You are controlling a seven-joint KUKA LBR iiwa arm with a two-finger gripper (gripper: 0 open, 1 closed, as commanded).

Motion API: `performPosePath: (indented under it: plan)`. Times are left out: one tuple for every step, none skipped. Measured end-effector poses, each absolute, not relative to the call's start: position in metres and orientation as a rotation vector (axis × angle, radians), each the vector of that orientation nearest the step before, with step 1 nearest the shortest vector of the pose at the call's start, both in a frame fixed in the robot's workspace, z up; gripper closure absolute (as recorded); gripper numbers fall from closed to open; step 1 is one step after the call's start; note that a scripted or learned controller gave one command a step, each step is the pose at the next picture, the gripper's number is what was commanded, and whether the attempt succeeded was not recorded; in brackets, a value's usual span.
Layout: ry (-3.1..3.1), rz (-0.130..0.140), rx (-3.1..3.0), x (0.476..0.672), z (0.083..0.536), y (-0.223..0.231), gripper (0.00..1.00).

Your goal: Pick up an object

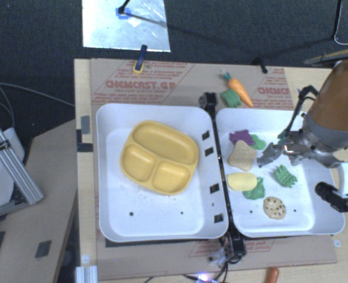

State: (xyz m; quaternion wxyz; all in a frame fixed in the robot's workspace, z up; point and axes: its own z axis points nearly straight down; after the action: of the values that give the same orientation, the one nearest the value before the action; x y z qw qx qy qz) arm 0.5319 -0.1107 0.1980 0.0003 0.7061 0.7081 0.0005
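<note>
Bench (pixel 180 78): brown board carrying two shallow white bins side by side.
Left bin (pixel 112 217): holds one yellow divided plate (pixel 160 157), lying flat near its centre.
Right bin (pixel 307 214): holds all the small items; my work area.
My arm (pixel 339 102): reaches in from the right, wrist above the right bin's right half.
My claw (pixel 271 155): low over the bin, tip just right of the bread slice; I cannot tell whether it is released or clenched, and I see nothing between its tips.
Bread slice (pixel 242 156): tan, flat, centre-left in the right bin; closest candidate, just left of my tip.
Yellow piece (pixel 242 181): rounded, nearer than the bread, touching a green leaf (pixel 256 190) on its right.
Cookie (pixel 274 207): round, speckled, nearest item in the bin, apart from the rest.
Green sprig (pixel 285 175): ridged, near and right of my tip.
Purple piece (pixel 241 137): far side of the bread, beside a pale green piece (pixel 259 141).
Carrot (pixel 239 89): outside the bins, on the far board.
Step in hand: descent to a grasp, by my judgement.
Method: centre on one item only, straddle its narrow side, avoid the neighbours, close fully before lifting.
Risk: the flat bread may slip out from under the tips.
</note>
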Motion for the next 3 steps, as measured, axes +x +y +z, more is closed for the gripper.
performPosePath:
  plan:
    - [2.217,-0.006,2.233,0.483,0.079,-0.180,0.00]
    - [2.221,0.003,2.219,0.488,0.095,-0.176,1.00]
    - [2.235,0.010,2.206,0.489,0.146,-0.083,1.00]
